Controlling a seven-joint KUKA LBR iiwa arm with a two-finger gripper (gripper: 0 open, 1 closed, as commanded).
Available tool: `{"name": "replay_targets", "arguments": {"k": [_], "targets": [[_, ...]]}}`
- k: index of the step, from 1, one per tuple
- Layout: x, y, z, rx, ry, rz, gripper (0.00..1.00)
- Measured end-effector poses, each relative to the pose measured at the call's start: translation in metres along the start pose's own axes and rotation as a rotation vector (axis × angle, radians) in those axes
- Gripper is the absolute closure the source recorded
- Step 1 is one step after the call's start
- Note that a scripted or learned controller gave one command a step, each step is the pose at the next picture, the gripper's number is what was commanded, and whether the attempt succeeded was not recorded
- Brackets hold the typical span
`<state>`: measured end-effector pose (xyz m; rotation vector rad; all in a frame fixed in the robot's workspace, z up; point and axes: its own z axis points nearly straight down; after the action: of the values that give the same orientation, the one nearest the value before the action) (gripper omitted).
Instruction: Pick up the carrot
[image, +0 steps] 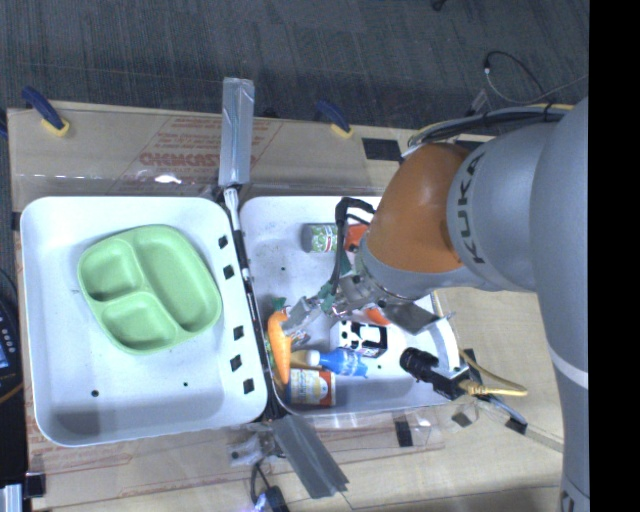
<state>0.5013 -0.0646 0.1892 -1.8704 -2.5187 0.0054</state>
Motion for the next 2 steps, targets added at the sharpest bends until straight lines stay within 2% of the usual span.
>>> {"name": "replay_targets", "arguments": {"k": [1, 2], "targets": [[-0.097, 0.049, 0.001, -0.002, -0.002, -0.158, 0.0], [-0.087, -0.005, 0.035, -0.001, 0.001, -0.321, 0.0]]}}
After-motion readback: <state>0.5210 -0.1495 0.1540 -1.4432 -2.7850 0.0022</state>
